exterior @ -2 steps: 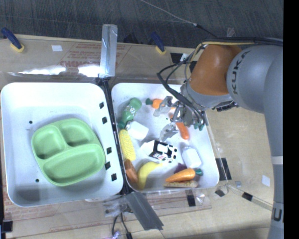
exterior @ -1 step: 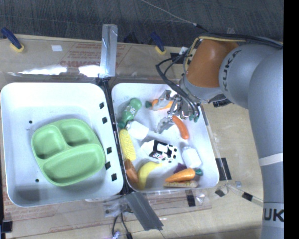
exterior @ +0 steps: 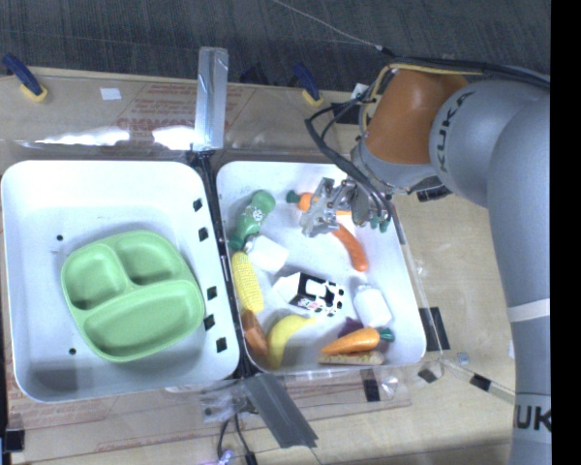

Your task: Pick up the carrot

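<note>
- From my remote seat I see the arm reaching in from the right, with the hand down in the far part of the right bin.
- The hand sits right over an orange carrot that runs slantwise toward the near right. A small orange bit pokes out on the far-left side of the hand too.
- Honestly I can't tell how the hand is set or whether it has hold of anything; it's just a metal blur.
- There's a second carrot with a green top lying at the near edge of that bin, well apart from the hand.
- Other stuff in the right bin: green bottle, corn cob, banana, a black-and-white block.
- The left bin holds a green divided plate.
</note>
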`<control>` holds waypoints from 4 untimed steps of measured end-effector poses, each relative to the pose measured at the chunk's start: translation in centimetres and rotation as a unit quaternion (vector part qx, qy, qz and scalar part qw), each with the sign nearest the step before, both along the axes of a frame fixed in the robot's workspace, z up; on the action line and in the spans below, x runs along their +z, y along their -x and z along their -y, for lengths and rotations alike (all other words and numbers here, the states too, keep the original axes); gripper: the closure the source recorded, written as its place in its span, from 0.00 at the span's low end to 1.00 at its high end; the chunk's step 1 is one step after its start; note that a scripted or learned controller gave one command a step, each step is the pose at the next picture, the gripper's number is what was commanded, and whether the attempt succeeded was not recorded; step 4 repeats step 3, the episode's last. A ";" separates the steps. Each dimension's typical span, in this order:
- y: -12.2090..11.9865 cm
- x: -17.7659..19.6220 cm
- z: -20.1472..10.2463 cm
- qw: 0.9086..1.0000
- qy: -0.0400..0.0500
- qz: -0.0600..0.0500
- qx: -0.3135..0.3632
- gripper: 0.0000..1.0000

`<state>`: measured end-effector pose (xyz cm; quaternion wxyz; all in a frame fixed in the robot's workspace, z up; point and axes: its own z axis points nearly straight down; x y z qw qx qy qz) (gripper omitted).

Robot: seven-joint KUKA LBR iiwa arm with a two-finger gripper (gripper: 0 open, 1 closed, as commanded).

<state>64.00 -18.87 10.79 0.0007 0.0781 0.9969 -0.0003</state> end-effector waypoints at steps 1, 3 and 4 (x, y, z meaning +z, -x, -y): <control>0.0 0.0 0.0 1.000 0.000 0.000 0.000 0.00; -1.1 -0.3 1.2 0.992 -0.004 -0.001 -0.123 1.00; -1.1 -0.3 1.2 0.992 -0.004 -0.001 -0.123 1.00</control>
